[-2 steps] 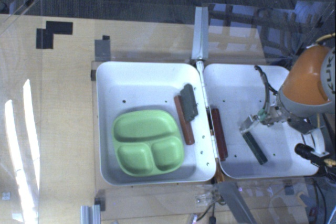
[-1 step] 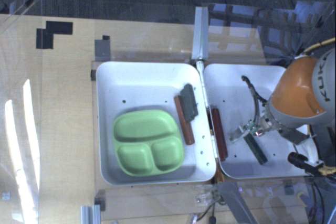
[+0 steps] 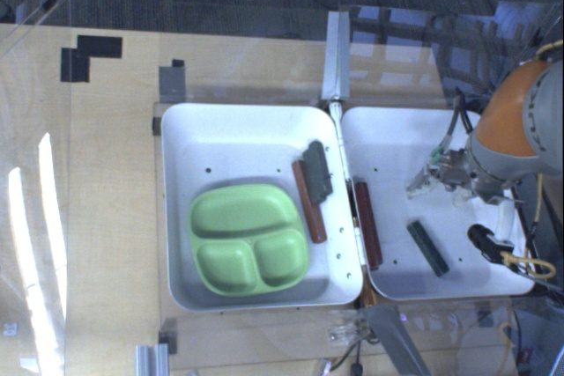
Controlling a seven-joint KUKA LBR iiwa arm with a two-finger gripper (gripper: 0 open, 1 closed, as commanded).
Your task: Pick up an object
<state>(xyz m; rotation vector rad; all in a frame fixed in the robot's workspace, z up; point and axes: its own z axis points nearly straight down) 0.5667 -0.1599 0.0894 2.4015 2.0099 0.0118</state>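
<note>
Looking down on the right-hand shallow white bin (image 3: 388, 273), we find the claw (image 3: 421, 186) hanging over its middle, metal fingers splayed a little apart with nothing between them. Nearest candidate for the pick: a small dark green-black bar (image 3: 427, 246), flat on the bin floor, toward the near edge and slightly rightward of the claw, clearly apart from it. Its long axis runs diagonally, far-left to near-right. A long reddish-brown stick (image 3: 367, 224) lies along the bin's left wall, further off. The grey arm with its orange band (image 3: 514, 121) reaches in from the right, wrist tilted leftward and down.
</note>
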